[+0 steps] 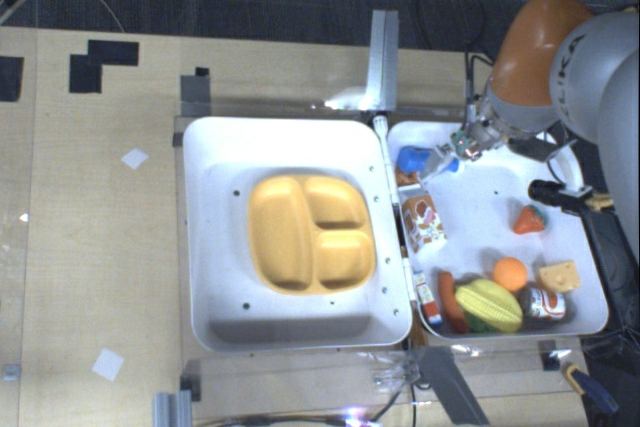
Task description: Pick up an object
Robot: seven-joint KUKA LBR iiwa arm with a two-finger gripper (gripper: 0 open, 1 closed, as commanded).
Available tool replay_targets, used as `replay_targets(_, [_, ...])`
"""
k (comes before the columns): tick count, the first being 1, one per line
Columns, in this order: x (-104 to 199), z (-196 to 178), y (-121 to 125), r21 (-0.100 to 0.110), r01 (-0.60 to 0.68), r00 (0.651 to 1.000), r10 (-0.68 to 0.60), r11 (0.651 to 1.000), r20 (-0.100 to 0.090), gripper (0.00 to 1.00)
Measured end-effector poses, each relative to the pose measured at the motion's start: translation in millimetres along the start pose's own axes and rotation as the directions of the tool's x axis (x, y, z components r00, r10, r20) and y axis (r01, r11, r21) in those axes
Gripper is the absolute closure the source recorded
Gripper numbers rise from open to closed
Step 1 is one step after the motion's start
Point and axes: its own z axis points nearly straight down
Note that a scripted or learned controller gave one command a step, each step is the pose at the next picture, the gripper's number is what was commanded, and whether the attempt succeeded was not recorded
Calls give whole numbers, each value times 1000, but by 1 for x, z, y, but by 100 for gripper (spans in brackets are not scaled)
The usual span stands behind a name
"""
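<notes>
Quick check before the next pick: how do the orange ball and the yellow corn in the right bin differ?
The orange ball is round and plain orange; the yellow corn is long, yellow with green at its edge. The ball is smaller than the corn. The ball sits a little nearer the bin's middle; the corn lies slantwise by the near wall, against a red piece. Both rest in the right bin, away from the hand.

- The arm (600, 65) has smooth, rounded, light grey casings.
- A glossy orange band (535, 50) swells like a dome above the wrist.
- The gripper (466, 143) is small and metallic (with greenish and reddish specks, too blurred to identify).
</notes>
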Motion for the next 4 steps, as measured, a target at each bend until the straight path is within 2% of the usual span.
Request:
replay_targets(1, [-1,-13,2,-7,3,1000,-2,1000,5,100])
replay_targets(2, [3,-40,16,1,-50,999,50,999,0,100])
replay_targets(3, [3,-39,16,2,-49,999,49,999,-1,0])
replay_targets(4, [-12,28,-24,0,86,996,-86,996,2,0])
